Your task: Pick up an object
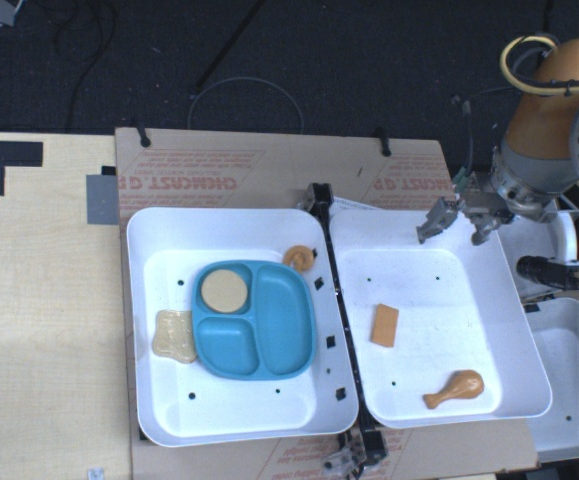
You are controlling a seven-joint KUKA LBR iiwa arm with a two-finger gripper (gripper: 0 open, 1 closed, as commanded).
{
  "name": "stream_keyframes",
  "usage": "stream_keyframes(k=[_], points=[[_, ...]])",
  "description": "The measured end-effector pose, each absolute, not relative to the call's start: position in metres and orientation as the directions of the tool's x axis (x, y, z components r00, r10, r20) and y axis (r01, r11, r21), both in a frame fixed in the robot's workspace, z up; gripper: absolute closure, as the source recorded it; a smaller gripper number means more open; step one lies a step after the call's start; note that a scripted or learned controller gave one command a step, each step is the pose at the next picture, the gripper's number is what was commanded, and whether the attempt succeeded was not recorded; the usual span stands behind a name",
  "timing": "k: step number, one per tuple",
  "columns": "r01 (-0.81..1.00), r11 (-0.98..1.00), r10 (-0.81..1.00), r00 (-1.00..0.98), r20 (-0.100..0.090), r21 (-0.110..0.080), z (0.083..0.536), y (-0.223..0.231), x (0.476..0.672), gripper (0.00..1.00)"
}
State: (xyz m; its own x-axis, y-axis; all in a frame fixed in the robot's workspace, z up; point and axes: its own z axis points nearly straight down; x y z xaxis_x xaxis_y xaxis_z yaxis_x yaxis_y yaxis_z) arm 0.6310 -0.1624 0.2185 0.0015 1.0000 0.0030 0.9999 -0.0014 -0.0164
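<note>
My gripper (459, 226) hangs over the far right rim of the right bin (439, 268), open, with nothing between its fingers. Below it in that bin lie an orange block (385, 325) near the middle and a tan drumstick (456, 389) toward the near right corner. In the left bin (159, 238) a blue divided plate (257, 320) carries a round tan cookie (223, 290). A pale bread slice (174, 335) lies against the plate's left side, and a small brown pastry (299, 258) sits at the bin's far right corner.
A black divider clamp (331, 298) runs between the two bins. Both bins rest on a cardboard sheet (269, 168) over a wooden bench (39, 298). Cables lie on the dark floor beyond. The arm's mount and fittings (554, 268) stand right of the right bin.
</note>
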Motion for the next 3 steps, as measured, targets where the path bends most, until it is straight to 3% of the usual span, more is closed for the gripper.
stream_keyframes(k=[1, 3], points=[[1.0, 0.0, 1.0, 0.0, 0.001, -0.003, 0.228, -0.162, 0.634, 0.0], [1.0, 0.0, 1.0, 0.0, 0.001, -0.007, 0.105, -0.173, 0.635, 0.0]])
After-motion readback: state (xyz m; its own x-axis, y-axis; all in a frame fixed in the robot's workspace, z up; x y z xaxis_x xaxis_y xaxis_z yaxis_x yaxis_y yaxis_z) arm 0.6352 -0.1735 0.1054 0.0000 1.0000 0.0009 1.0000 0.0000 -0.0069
